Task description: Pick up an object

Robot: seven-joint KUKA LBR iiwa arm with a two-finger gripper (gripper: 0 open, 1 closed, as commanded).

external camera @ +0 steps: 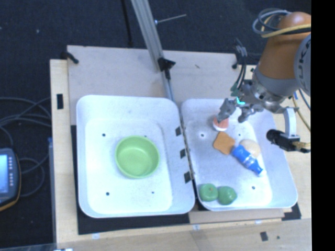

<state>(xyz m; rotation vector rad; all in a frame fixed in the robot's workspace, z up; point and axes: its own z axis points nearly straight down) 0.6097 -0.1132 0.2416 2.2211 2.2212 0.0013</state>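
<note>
- A grey arm with an orange band reaches in from the right over the right bin [282,192], its gripper [234,113] poised above the bin's upper left part.
- The fingers [225,110] stand apart, with a small red-and-white object [221,123] lying just below the nearer one; nothing is seen between them, so nothing appears to be held.
- That small object sits in the right bin, near its upper left corner, just above a tan block [223,143].
- Beside the block lie a blue bottle [247,159] and a pale rounded piece [251,147], the two touching or nearly so.
- Two green round items [217,193] rest side by side at the bin's lower edge.
- The left bin [89,109] carries a green bowl [137,157] near its middle.
- Both bins sit on the counter [115,69].
- Judging by its look, the red-and-white piece is light and small, likely a plastic toy, stiff enough to pinch but apt to roll or skid on the smooth bin floor.
- A hold across its middle, with the fingers straddling it from above, seems the safest bet; a glancing touch could knock it toward the tan block.
</note>
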